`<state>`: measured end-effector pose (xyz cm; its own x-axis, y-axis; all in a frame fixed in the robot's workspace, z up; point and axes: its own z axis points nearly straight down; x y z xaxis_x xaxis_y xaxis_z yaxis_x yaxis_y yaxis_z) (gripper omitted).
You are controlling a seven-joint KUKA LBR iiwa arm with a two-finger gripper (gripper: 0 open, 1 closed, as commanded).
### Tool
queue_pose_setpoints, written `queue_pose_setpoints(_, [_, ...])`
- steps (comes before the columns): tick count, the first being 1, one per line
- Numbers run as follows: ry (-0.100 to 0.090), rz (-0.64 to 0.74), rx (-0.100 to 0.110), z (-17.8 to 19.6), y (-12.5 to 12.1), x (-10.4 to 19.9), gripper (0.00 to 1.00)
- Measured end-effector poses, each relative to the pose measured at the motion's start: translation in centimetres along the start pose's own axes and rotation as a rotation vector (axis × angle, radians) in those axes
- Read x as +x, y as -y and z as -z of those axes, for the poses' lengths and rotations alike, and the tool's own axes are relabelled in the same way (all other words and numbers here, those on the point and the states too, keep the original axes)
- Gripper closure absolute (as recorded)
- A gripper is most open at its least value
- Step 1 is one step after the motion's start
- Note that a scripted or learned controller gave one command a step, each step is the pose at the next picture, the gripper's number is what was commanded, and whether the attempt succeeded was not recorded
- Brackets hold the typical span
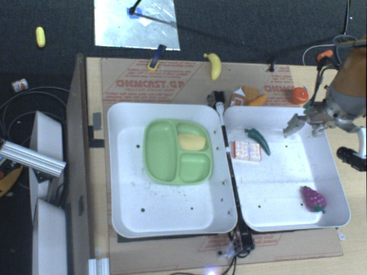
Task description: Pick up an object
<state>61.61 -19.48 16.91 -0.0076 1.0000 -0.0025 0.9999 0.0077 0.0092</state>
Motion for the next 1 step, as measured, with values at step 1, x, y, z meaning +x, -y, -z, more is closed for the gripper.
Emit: queue_pose_setpoints(1, [0.001, -0.002, 0.000, -8.43, -2.12, 3.10, 0.00])
